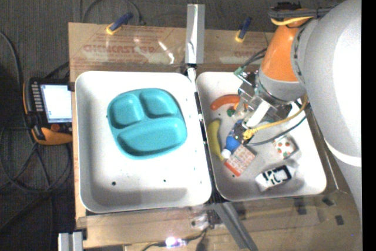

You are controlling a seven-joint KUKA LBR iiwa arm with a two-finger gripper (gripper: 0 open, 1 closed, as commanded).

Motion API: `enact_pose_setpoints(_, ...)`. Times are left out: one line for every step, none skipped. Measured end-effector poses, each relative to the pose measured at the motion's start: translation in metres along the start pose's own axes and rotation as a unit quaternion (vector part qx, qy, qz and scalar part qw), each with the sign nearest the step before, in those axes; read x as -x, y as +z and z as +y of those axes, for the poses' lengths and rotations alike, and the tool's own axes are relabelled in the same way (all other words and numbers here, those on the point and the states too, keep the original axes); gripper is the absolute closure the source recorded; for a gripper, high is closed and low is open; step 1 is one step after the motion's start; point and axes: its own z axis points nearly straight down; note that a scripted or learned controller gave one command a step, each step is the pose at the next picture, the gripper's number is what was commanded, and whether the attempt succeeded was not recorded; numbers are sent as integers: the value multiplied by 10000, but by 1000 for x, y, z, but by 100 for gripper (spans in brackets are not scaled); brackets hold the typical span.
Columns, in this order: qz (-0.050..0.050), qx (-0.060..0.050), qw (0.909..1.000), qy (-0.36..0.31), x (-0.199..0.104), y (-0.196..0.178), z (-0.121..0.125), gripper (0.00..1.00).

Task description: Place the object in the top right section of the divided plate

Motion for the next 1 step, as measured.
enact_pose_setpoints(7,1,10000,26,-96,-1,-8,100)
